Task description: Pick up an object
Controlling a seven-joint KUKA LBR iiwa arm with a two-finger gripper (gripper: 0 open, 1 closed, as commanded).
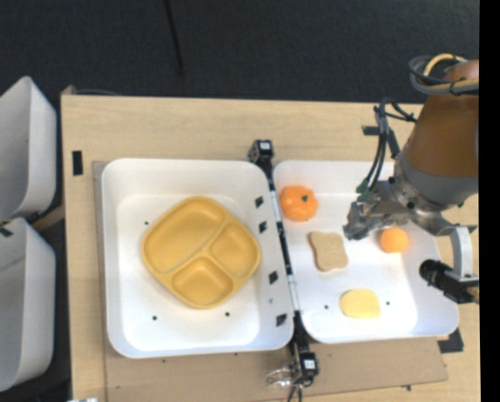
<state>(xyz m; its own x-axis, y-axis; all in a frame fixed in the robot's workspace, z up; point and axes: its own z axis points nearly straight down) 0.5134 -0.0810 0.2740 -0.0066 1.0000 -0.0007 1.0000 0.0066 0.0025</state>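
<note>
Arm: the grey arm with an orange band (438, 141) comes in from the right side and hangs over the right bin.
Gripper: the dark two-finger gripper (360, 222) is low above the upper middle part of the right bin; from this slanted view I cannot tell how it stands, and nothing can be seen held in it.
Right bin: the shallow white plastic bin (400, 327) lies on the right of the bench, and four small things are in it.
Tomato-like fruit: a round orange fruit with a small green stalk (298, 203) lies in the upper left corner of the right bin, left of the gripper and apart from it.
Bread: a flat beige slice of toy bread (327, 250) lies near the middle of the right bin, just below and left of the gripper.
Orange ball: a small round orange ball (393, 239) lies just right of the gripper, close under the arm's wrist.
Yellow piece: a flat yellow oval piece (360, 303) lies in the lower part of the right bin, well below the gripper.
Left bin: the second shallow white bin (120, 308) lies just beside the right one.
Tray: a yellow plastic plate with three compartments (201, 251) lies in the middle of the left bin, turned at a slant.
Bench: the light wooden bench top (191, 124) carries both bins.
</note>
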